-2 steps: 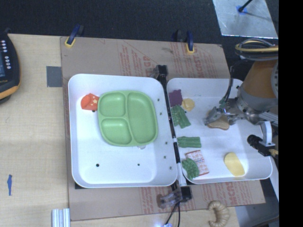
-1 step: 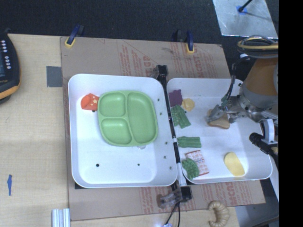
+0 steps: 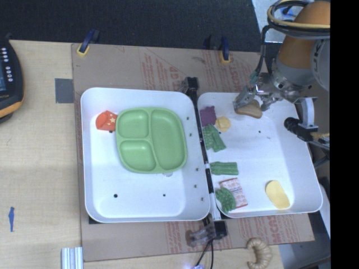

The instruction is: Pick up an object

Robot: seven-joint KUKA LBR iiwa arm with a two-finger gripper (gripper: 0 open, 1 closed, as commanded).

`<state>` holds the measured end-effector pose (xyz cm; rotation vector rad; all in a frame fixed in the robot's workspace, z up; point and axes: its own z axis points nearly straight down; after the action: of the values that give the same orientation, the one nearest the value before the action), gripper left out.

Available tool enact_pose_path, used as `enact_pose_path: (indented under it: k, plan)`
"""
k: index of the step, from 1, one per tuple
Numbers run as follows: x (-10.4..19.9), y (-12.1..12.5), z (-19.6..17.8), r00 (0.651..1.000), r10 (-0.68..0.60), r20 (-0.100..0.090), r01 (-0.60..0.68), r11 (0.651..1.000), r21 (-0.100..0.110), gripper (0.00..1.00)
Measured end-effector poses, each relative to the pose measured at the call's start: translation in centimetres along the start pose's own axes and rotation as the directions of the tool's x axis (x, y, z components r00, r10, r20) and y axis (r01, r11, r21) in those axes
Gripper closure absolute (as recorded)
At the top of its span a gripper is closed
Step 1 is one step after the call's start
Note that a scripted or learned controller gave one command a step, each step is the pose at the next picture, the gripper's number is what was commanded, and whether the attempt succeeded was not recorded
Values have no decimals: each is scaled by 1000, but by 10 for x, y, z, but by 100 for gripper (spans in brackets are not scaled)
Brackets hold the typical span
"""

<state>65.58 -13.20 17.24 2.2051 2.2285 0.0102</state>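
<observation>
Wood-toned tabletop (image 3: 39,167) runs under a brown cardboard sheet (image 3: 140,66) clamped at its far edge, and a dark controller (image 3: 8,77) sits at the far left. On the cardboard lies the left white bin (image 3: 101,200), holding a green divided plate (image 3: 151,139) with a small red piece (image 3: 105,120) touching the plate's left rim. Just beside it is the right white bin (image 3: 291,161). Along that bin's left side, from far to near, lie a purple piece (image 3: 208,115), a small yellow piece (image 3: 223,123), a green strip (image 3: 213,138), a second green strip (image 3: 224,168) and a green leafy piece (image 3: 225,198) overlapping a red-and-white packet (image 3: 234,190). A yellow lemon-like object (image 3: 277,194) rests near the bin's front right corner. At the bin's far edge a tan bread-like object (image 3: 251,111) lies right under the end effector (image 3: 257,98), whose fingers reach down to it; whether they are spread or closed on it cannot be told. A tan curled thing (image 3: 259,252) lies on the cardboard in front of the right bin
</observation>
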Motion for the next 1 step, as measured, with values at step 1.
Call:
enact_pose_path:
  k: [1]
  plan:
    - [54, 1, -21, 1000, 2, 0, -2, 1000, 8, 100]
